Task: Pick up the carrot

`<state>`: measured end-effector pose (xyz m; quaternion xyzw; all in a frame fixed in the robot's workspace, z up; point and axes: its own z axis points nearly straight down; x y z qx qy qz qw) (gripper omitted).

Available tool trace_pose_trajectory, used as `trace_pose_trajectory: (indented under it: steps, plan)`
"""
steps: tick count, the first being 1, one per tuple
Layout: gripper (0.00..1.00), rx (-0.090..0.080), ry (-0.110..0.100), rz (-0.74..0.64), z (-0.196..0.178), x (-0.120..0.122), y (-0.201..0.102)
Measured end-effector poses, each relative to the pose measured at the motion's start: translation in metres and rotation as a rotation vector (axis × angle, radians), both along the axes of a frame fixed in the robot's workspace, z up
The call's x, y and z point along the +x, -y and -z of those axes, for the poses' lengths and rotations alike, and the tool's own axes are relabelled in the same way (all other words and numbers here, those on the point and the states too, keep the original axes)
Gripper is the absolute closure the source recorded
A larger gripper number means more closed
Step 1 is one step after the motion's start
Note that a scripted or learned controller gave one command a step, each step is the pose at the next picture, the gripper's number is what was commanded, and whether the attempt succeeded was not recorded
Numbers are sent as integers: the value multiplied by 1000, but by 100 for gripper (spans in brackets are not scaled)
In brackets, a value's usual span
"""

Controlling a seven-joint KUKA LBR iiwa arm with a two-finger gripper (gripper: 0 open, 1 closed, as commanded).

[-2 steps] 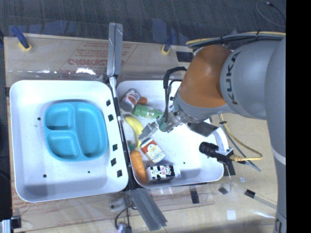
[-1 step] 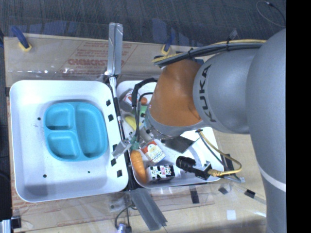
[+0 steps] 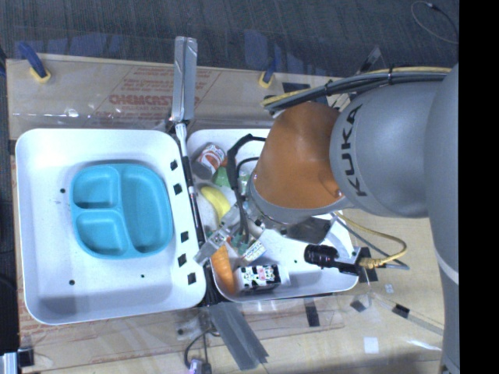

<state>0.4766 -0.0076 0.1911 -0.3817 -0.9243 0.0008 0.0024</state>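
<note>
Carrot (image 3: 223, 266): lies at the near left corner of the right bin (image 3: 327, 285), close against its wall; not yet lifted.
Box: a small black-and-white box (image 3: 258, 275) sits just beside the carrot, on its right, and crowds that side.
End effector (image 3: 236, 236): low over the bin, just above the carrot's far end; whether it is spread or pressed together I cannot tell, as the wrist hides much of it.
Progress: my reading is that the approach is made but the grasp is not; nothing shows between the fingers, so closing and lifting are left.
Clutter: a banana (image 3: 216, 201) and a can (image 3: 209, 159) lie farther back in the same bin, near the arm (image 3: 374, 154).
Left bin (image 3: 47, 209): holds a blue tray (image 3: 122, 209), well apart from the carrot.
Surface (image 3: 405, 287): carries both bins.
</note>
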Motion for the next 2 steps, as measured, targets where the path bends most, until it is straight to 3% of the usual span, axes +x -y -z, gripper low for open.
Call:
trace_pose_trajectory:
  steps: [1, 2]
  plan:
    - [0, 0, 2, 9, 0, 0, -23]
    - [0, 0, 2, 9, 0, 0, -23]
